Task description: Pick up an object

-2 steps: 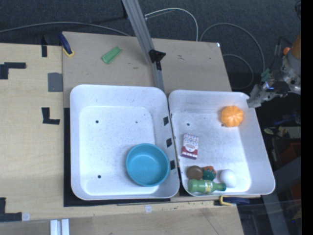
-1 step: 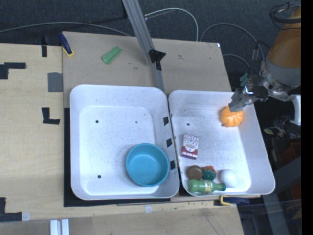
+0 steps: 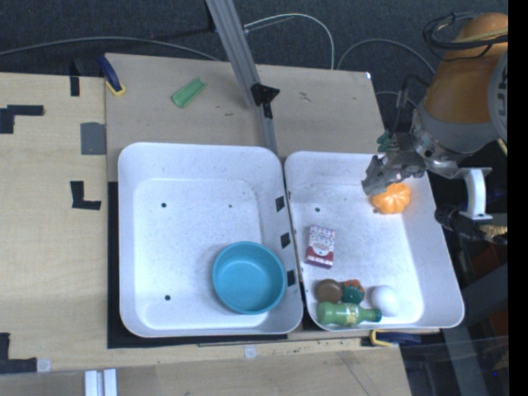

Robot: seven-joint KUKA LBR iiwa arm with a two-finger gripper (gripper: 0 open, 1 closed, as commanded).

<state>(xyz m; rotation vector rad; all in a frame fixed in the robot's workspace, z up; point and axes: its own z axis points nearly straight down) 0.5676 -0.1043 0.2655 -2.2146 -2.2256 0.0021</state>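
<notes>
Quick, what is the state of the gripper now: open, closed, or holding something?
Gripper: it sits right over the orange object in the right bin; whether it grips the object cannot be told from this view.

My arm (image 3: pixel 462 97) shows a broad orange band above a grey wrist, rounded and glossy. Thin black cables loop over its top and run down the side toward the gripper (image 3: pixel 384 178), a dark grey, blocky metal assembly with small greenish detail.
</notes>
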